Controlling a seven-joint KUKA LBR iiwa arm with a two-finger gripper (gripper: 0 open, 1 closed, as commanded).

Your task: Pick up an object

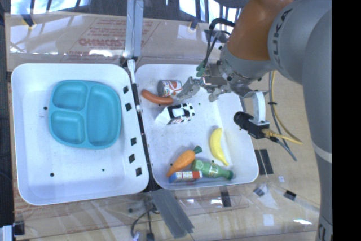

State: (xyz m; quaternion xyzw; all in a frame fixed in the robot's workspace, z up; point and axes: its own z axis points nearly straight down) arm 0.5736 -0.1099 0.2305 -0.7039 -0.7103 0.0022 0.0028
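In the right bin, my gripper hangs over the far part with its two fingers spread and nothing between them. Its left fingertip is just right of a small red and white can lying on its side. An orange-red sausage lies in front of the can. A black and white toy sits just below the gripper. Further forward lie a yellow banana, an orange carrot and a green bottle with a red label.
The left bin holds a blue divided plate. A raised divider with black clips separates the two bins. The grey arm with its orange band and its cables cover the right bin's far right corner.
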